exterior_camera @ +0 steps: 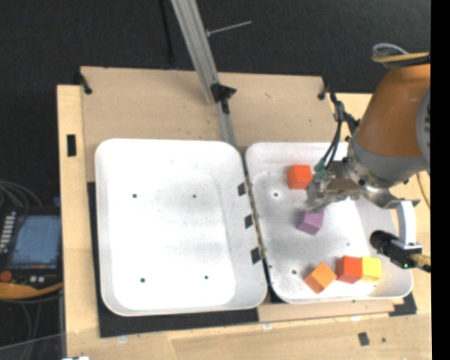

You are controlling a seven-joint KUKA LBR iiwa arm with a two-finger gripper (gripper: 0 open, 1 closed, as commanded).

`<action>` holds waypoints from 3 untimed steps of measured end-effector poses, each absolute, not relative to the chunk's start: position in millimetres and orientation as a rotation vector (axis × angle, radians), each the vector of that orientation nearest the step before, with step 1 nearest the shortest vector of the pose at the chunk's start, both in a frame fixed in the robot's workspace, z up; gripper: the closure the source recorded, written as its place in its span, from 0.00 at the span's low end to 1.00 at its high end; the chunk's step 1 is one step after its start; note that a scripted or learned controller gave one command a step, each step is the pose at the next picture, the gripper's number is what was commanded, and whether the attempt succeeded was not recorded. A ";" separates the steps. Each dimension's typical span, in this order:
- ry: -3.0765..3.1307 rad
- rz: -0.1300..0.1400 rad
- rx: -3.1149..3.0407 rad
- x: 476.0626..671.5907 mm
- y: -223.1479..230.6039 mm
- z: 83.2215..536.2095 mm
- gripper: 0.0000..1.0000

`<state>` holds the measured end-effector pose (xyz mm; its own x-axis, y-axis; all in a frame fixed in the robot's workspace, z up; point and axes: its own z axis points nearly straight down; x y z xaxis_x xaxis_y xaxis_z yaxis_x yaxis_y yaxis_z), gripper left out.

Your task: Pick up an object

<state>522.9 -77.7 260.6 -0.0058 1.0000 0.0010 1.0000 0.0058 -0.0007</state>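
- The left bin (169, 223) sits on the worktop (285, 88) with nothing in it, so no object has been carried over there.
- The right bin (281, 163), touching the left bin's right edge, holds every block.
- The orange block (300, 175) lies in the right bin's upper part.
- The purple block (310, 222) rests flat on the right bin's floor, near its middle.
- The claw (320, 199) hangs just above the purple block, between it and the orange block; whether it stands apart or together, I cannot tell.
- Another orange block (321, 277), a red block (349, 268) and a yellow block (371, 268) line the right bin's lower edge.
- Judged from this, nothing is lifted yet: the grasp and the raise are left, with the purple block the likely target.
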 end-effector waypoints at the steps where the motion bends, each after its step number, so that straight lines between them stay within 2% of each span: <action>1: -2.228 0.001 -2.212 531.1 -23.4 256.7 1.00; 3: -2.230 -0.002 -2.212 521.3 82.5 262.5 1.00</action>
